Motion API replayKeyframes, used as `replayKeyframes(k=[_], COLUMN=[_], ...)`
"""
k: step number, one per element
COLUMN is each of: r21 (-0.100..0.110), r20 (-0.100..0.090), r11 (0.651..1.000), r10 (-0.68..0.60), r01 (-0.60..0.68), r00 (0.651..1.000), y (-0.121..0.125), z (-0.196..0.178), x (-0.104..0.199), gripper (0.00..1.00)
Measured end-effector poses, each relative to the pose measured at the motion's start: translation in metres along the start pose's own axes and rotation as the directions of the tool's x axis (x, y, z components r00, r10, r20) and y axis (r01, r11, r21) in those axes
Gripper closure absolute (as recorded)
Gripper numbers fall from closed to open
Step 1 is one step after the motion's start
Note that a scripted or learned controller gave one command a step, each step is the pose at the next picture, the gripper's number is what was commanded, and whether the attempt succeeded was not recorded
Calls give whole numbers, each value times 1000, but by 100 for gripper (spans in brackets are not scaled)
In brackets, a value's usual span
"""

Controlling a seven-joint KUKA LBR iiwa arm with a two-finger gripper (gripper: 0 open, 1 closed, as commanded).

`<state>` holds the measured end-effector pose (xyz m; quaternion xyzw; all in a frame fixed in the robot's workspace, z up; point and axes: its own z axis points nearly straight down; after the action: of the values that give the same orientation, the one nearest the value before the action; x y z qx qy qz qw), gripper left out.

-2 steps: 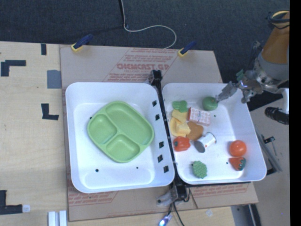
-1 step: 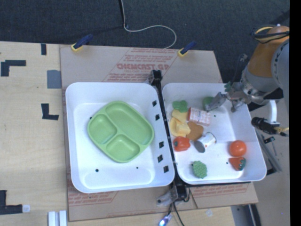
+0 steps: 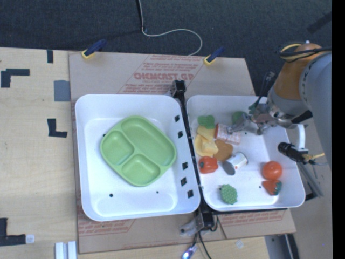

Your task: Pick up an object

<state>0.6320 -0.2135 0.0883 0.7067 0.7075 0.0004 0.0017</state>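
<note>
Reaching in from the right, my gripper (image 3: 233,127) hangs low in the right bin (image 3: 291,201), fingers' state impossible to tell; the nearest object, a pale pink packet (image 3: 225,134), lies just beside its tip, leftward.

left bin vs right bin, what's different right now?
The left bin carries one large thing, a green divided plate; the right bin carries many small items, among them a tomato and a bumpy green piece. The gripper reaches into the right bin, not the left bin. Both are shallow, white and sit side by side.
</note>
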Motion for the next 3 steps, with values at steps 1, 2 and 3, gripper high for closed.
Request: replayKeyframes(k=[1,2,3], r21=[-6,-2,-1], r20=[-2,0,0], r11=[1000,1000,1000], r10=[-3,-1,0], r01=[3,1,0], r00=[1000,1000,1000], y=[3,-2,0], z=[-15,-76,-120], x=[2,5,0], gripper=[100,100,100])
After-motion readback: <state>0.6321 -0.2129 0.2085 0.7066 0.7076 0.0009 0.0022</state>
